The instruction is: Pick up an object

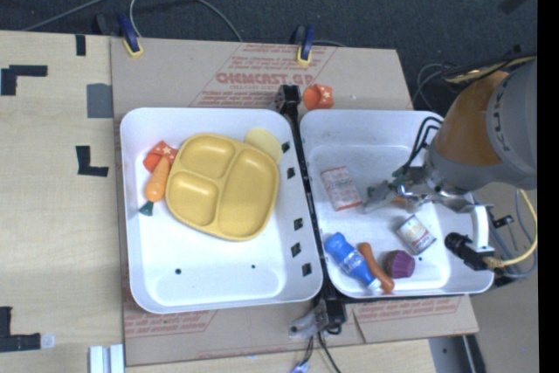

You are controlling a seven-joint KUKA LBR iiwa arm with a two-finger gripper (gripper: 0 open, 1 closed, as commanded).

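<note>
Two white bins, hand (377, 196) low in right bin (367, 128), grip state unclear, open floor toward the far rim

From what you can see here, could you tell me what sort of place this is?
Probably a robotics lab's bin-picking bench: a robot arm reaches over two white bins of toy items such as a yellow divided plate, on clamped cardboard.

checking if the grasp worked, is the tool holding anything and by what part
It cannot be told. The tool sits low in the right bin, just right of the packet, but the view does not show anything between its tips.
</note>
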